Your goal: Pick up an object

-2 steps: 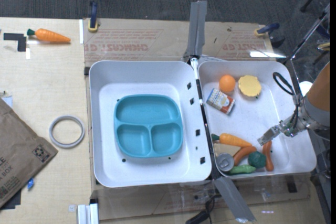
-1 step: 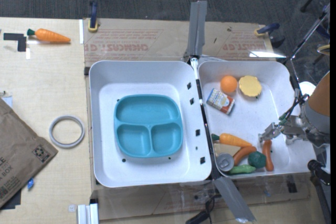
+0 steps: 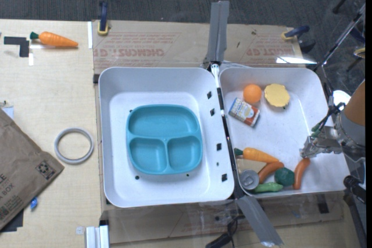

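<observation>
Currently, in the camera view, the gripper (image 3: 307,151) sits low at the right side of the right bin (image 3: 317,81), reaching in from the right edge. Its fingertips hang just above the upper end of an orange sausage-shaped toy (image 3: 300,173), which lies tilted near the bin's front right corner. Whether the jaws are open or closed I cannot tell; the tips are too small and blurred, and nothing visibly sits between them.

Other candidates lie in the same bin: a toy carrot (image 3: 260,154), a green vegetable (image 3: 283,175), a grey disc (image 3: 250,179), a small snack carton (image 3: 244,111), an orange ball (image 3: 252,93) and a yellow round piece (image 3: 277,96). The left bin (image 3: 113,142) holds a teal divided plate (image 3: 164,139).

Judging by this, the approach is done but no lift has happened; every object rests on the bin floor. Closing on the toy and raising it remain.
</observation>
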You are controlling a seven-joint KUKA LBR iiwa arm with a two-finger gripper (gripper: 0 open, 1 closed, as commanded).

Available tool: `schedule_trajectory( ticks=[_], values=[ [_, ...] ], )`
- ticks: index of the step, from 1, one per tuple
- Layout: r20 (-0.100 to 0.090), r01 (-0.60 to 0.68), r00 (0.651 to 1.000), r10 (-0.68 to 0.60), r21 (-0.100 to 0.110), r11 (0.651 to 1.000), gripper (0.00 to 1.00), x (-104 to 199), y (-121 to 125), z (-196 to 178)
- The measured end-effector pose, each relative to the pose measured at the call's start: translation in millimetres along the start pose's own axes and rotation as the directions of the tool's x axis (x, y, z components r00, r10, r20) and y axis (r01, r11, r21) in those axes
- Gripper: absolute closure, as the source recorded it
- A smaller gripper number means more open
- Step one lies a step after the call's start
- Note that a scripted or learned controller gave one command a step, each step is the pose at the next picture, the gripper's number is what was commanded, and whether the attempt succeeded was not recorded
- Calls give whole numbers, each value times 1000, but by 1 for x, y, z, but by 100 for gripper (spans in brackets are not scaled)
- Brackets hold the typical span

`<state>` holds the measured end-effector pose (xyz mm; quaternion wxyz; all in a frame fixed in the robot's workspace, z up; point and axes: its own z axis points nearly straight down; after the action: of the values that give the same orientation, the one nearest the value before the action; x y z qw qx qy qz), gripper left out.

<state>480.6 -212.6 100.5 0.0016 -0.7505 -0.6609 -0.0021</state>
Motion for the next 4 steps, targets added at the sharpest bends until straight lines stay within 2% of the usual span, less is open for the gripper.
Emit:
schedule_trajectory(
  ticks=[1, 2, 3, 4],
  values=[
    [4, 175, 984, -175, 4, 984, 100, 64, 7, 10],
    [6, 349, 937, -349, 2, 937, 100, 119, -4, 10],
    [6, 531, 847, -531, 3, 847, 100, 4, -4, 9],
    [4, 350, 937, -350, 4, 937, 100, 85, -14, 7]
  ],
)
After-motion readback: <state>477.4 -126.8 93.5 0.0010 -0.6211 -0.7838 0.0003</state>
